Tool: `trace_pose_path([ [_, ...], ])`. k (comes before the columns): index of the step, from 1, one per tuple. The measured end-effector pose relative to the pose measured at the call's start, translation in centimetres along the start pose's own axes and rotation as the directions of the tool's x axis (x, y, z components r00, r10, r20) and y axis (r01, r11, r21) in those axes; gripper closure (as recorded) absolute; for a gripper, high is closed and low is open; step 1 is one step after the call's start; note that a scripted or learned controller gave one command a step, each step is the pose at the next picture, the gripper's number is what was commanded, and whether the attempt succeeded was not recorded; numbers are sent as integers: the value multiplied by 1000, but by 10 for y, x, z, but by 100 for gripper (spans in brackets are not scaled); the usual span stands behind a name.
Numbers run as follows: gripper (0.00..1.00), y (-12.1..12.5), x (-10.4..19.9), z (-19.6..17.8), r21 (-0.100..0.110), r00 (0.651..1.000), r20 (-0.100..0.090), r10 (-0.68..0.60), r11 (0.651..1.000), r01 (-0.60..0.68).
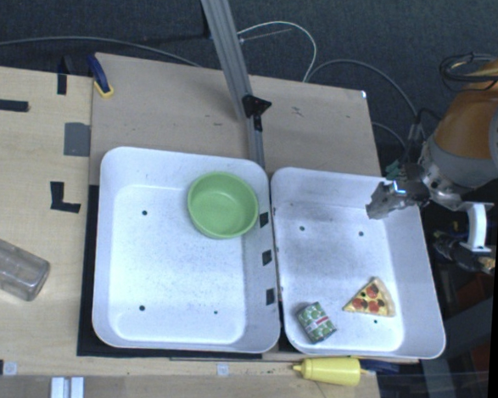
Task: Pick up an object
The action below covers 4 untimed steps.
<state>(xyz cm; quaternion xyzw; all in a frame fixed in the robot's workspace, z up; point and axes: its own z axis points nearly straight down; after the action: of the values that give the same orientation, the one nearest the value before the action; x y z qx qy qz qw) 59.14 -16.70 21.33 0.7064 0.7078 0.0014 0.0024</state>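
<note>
The bench (pixel 196 105) is the biggest thing, light brown wood. On it sit two white bins side by side. The left bin (pixel 134 254) has a green bowl (pixel 223 205) near its top edge, right way up, round, so no long side to speak of.

The right bin (pixel 330 251) has two small things near its front edge. One is a pizza slice toy (pixel 370 298), a triangle w/ its tip pointing up and away, toward the back of the bin, crust end toward the front. The other is a little green box (pixel 316 321), just left of the pizza & a bit lower, not touching it, turned at a slant.

The arm (pixel 470 137) comes in from the right, grey w/ an orange part. Its gripper (pixel 383 201) is over the top right part of the right bin, well apart from the pizza & the box. Nothing is seen between its fingers. Can't tell if they are open or closed; too small & blurry.

A yellow bottle (pixel 332 370) lies on its side in front of the right bin, long way going left-right. A clear cup (pixel 6 264) lies tipped over far left on the bench.
</note>
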Motion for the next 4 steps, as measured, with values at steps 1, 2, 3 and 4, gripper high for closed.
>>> trace_pose_path([
  [1,100,2,0,-53,0,1000,0,0,1000,0],
  [2,100,10,64,-49,6,1000,-3,-6,1000,6],
  [3,100,18,110,-32,8,1000,-2,-4,1000,4],
  [4,100,29,170,-35,6,1000,-3,-6,1000,6],
])
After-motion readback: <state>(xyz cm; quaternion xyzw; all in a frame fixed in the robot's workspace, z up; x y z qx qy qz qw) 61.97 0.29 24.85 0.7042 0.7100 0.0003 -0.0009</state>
